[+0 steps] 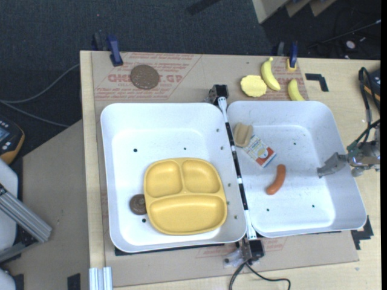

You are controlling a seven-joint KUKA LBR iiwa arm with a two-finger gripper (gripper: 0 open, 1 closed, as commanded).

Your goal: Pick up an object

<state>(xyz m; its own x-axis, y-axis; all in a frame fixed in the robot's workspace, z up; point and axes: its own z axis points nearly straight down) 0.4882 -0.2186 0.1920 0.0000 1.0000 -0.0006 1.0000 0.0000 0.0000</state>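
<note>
The task names no single object, so the candidates are the loose items in the right bin (314, 219). A sausage (275, 179) lies tilted near that bin's middle, orange-red and slightly curved. Just up and to the left of the sausage rests a small carton (261, 151) with a white, blue and red face, set at a slant. Up and left of the carton, close to the divider between the bins, sits a tan block (242, 134) (possibly a slice of toy bread, though too small to tell).

To the right of the sausage, at the right bin's far rim, the gripper (329, 166) reaches in; its grey tip points toward the sausage with a clear gap of bare bin floor between them. Whether it is open or closed cannot be told, and nothing shows in its grasp.

Left of the sausage, across the divider, the left bin (121, 132) holds a yellow divided plate (183, 196) with three compartments, and a brown round disc (138, 205) touches the plate's left edge.

Above the sausage, outside the bins on the bench, lie two yellow bananas (271, 75) and a yellow ruffled piece (253, 86). Further left on the bench sits a brown cookie (144, 76).
</note>
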